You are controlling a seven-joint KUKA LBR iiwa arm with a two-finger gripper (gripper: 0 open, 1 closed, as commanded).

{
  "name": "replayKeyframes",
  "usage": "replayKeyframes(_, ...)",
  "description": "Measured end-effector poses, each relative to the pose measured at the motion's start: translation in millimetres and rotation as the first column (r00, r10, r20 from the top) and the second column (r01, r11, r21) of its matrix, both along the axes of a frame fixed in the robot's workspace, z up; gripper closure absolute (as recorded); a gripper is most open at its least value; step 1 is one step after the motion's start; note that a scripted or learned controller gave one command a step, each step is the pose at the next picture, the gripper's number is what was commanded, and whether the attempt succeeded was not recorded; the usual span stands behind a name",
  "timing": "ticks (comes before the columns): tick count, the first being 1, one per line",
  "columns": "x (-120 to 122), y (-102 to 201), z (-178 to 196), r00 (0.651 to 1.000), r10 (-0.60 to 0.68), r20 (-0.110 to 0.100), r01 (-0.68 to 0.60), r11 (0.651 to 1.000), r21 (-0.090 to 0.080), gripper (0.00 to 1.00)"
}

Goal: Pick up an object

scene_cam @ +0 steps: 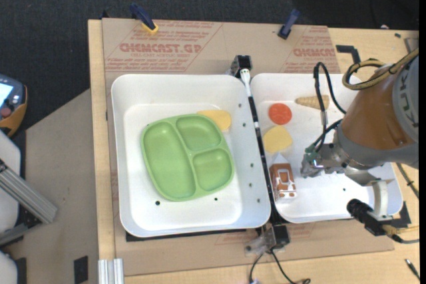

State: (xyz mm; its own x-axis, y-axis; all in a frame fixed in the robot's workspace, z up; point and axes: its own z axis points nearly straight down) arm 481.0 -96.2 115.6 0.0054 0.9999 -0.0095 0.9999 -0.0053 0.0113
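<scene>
Bins sit side by side on a bench topped with printed brown cardboard point(200, 43), both of them shallow, white, glossy plastic with rounded corners. Left bin point(126, 163) holds a pale green divided tray point(186, 156), smooth, rounded, with three compartments, lying flat and slightly rotated; a pale yellow, soft-edged piece point(217, 118) pokes out from behind the tray's far right corner, touching it. Right bin point(313, 209) holds four small objects: a flat orange-red disc point(280, 114) toward the far side; a tan cone-shaped piece point(311, 102) lying on its side just beyond and right of the disc; a yellow rounded, wedge-like piece point(277, 139) just near of the disc; and a small orange and white boxy toy point(283, 181), blocky with a printed face, close against the bin's left wall on the near side. Arm enters from the right, its bulky matte orange-brown band point(376, 116) over the right bin, with black cables looping above it. Gripper point(311, 165) hangs low inside the right bin, metallic with a greenish tint, just right of the boxy toy and apart from it, near of the yellow wedge. Jaw state: cannot tell, tips too small and cluttered to read. Nothing is visibly between them. Two blue clamps point(143, 18) pin the cardboard's far edge.
</scene>
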Motion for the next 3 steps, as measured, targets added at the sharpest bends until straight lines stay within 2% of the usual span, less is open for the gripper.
replayKeyframes(3,1.1,0.2,29.3,1.000,0.000,0.005,0.000,1.000,-0.002,1.00)
